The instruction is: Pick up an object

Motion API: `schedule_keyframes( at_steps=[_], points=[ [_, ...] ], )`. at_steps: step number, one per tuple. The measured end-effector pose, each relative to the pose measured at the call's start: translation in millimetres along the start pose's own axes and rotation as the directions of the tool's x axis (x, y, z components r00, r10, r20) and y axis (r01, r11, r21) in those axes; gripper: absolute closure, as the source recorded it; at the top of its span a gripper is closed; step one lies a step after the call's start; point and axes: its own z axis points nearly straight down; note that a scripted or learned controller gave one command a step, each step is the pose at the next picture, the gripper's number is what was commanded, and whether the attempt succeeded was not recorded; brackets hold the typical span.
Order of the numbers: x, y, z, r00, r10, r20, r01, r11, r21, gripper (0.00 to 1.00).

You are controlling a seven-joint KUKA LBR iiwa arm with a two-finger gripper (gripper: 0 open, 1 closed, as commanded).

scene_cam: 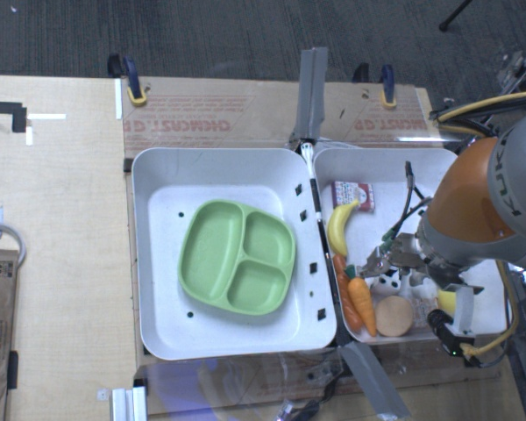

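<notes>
A: Two bins listed. Landmark: the right bin (368, 167). At its near edge, a tan round object (393, 316); just left of that, a carrot (360, 302).

B: And the gripper (387, 258)?

A: Low over the bin's middle, just above a small black-and-white object (387, 280). Finger spread: cannot tell; nothing visibly between them. Step, by my judgement: the descent onto a target, pick not yet made. Next move calls for closing on one item without snagging the carrot or the banana (338, 224) farther back.

B: Writing?

A: A red-and-white packet (354, 195) at the bin's far side, print too small to read. Beyond the bin, cardboard (202, 117) with red lettering, upside down, not surely legible. Left of the bin, a green divided plate (238, 257) in the left bin (158, 235).
</notes>
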Motion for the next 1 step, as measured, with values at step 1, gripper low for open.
schedule_keyframes(
  at_steps=[1],
  points=[
    [-2.5,-7.4,10.3,1.000,0.015,0.000,-0.015,1.000,-0.006,0.00]
  ],
)
